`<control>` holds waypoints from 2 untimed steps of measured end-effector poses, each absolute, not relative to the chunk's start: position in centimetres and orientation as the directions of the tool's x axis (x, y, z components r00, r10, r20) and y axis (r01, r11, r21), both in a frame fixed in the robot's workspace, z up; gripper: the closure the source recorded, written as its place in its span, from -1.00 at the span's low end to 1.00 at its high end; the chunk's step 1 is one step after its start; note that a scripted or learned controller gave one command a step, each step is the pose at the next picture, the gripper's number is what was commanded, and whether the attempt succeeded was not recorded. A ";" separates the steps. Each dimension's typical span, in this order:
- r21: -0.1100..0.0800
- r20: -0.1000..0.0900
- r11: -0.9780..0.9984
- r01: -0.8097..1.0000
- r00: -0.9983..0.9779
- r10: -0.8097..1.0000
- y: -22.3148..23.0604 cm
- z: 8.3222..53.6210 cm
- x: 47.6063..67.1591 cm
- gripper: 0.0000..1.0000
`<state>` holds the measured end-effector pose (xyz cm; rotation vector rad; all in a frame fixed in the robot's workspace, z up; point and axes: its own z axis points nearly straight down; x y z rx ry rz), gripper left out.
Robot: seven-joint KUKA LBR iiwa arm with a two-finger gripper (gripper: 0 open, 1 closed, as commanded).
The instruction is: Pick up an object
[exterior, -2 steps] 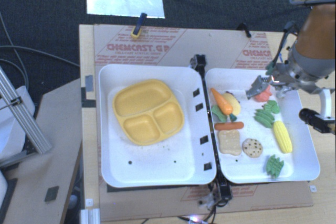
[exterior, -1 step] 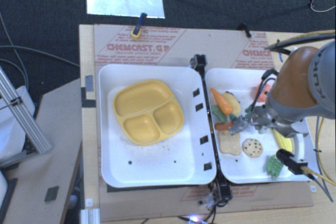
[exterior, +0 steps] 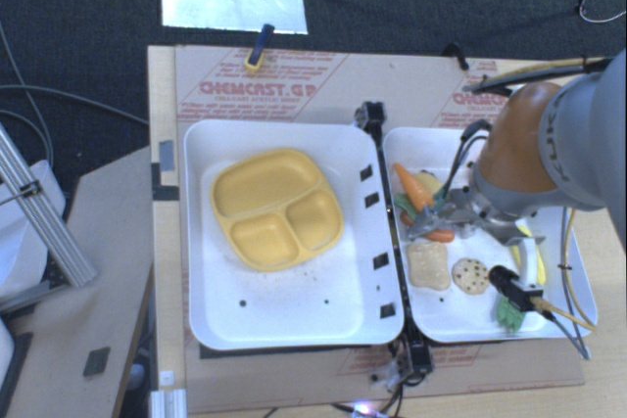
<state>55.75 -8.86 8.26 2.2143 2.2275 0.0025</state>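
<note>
The grey arm [exterior: 588, 137] comes in from three o'clock, its orange band [exterior: 517, 140] sitting just above the wrist. The wrist bends down and toward nine o'clock, ending in the gripper [exterior: 429, 222], which points toward eight o'clock, low over the bin floor. A black cable [exterior: 460, 157] loops along the wrist.

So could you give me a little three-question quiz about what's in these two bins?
1. True or false: the yellow tray lies in the left bin.
2. Which lies nearer the gripper: A) the carrot, B) the cookie?
3. Fill in: the arm reaches over the ___ bin.

Key: 1 true. 2 A. 3 right; that right bin also holds a cracker.
</note>
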 end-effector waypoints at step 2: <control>0.018 0.004 0.013 1.000 -0.013 1.000 0.1 31.9 50.9 1.00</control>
